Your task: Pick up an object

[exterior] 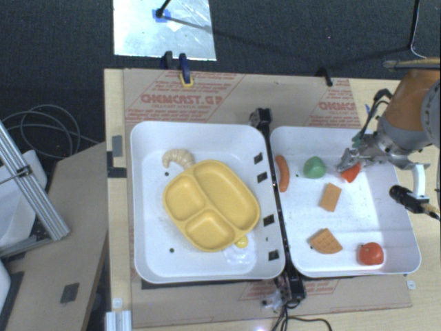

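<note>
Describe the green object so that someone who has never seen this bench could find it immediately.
Look in the right white bin, in its upper half. The green object lies between the long orange sausage at the bin's left wall and the robot's hand. It is the only green thing there, small and round, while its neighbours are orange, tan or red.

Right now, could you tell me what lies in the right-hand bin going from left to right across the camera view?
Orange sausage-shaped piece → green ball → tan block → small red piece at the gripper → red tomato. The waffle-like wedge overlaps the block's span, so I leave it out.
</note>
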Tool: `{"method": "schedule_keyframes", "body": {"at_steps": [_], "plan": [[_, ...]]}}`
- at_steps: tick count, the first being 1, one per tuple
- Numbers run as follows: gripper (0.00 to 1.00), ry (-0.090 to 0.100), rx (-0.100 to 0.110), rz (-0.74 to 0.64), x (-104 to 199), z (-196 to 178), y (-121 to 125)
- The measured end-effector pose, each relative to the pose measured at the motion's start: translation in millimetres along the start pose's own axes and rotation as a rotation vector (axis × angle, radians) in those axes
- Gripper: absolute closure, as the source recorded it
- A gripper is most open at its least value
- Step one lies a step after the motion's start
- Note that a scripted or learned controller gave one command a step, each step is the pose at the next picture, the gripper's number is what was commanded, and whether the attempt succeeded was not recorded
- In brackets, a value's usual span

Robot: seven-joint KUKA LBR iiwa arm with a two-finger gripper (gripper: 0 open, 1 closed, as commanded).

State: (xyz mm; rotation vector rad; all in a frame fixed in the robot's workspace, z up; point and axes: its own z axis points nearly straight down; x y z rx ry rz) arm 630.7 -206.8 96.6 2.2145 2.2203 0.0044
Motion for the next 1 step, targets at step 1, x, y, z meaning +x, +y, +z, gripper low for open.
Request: {"method": "schedule_keyframes", "body": {"at_steps": [1], "plan": [[1.00, 0.003, 0.001, -0.007, 66.8, -70.1, -19.1]]}}
